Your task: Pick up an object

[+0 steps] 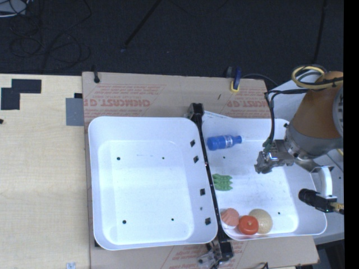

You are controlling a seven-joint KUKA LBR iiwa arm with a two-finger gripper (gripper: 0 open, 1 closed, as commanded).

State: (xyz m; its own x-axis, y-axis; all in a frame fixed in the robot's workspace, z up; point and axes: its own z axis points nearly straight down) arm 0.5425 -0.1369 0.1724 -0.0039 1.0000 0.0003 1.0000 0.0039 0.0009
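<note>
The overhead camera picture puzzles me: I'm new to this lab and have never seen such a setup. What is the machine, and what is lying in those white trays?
You are looking down at a slant on a bench with two shallow white bins side by side. The grey and orange shape on the right is a robot arm; its gripper hangs over the right bin, and nothing shows in it. In that bin lie a blue bottle, a small green toy, and in the near corner a pink piece, a red tomato-like ball and a beige ball. The left bin sits beside it.
</note>
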